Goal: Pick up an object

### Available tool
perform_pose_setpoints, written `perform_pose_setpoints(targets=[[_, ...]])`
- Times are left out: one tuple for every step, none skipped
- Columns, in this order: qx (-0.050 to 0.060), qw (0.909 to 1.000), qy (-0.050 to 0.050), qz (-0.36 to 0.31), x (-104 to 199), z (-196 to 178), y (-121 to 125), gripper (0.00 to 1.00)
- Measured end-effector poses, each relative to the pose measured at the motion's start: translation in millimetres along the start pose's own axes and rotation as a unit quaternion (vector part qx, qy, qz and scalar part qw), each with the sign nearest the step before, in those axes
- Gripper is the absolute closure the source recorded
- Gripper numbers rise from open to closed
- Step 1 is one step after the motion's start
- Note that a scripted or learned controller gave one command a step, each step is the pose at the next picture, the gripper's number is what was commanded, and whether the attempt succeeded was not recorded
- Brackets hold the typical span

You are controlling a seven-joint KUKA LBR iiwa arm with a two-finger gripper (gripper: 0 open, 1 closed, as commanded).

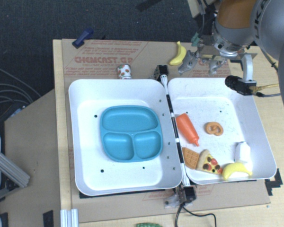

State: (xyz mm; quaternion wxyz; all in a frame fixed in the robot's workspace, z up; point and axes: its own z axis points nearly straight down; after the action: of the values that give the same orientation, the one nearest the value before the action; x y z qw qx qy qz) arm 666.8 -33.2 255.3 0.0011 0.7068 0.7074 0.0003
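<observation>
I am hovering my gripper (pixel 203 65), fingers spread wide and holding nothing, at twelve o'clock above the right bin (pixel 255 122) (pretzel (pixel 213 128) well below).

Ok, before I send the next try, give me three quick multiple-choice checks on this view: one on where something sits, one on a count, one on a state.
1. Where does the blue sectioned plate lie?
A. in the left bin
B. in the right bin
C. on the bench outside both bins

2. How many yellow bananas are in view?
A. one
B. two
C. four

3. Where is the end effector right now?
A. down among the toys in the right bin
B. over the blue plate
C. above the bench past the far edge of the right bin

Answers: 1 A, the plate fills the middle of the left bin. 2 B, one banana lies at the right bin's near corner and another banana lies on the bench behind the bins. 3 C, it hangs beyond the bin's far rim, next to that bench banana.
</observation>
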Motion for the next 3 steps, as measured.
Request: perform_pose_setpoints(targets=[[0.002,1.0000,0.001,0.001,-8,71,-1,0.00],[0.001,1.0000,0.000,0.000,-7,60,0,1.00],[0.001,1.0000,0.000,0.000,-7,60,0,0.00]])
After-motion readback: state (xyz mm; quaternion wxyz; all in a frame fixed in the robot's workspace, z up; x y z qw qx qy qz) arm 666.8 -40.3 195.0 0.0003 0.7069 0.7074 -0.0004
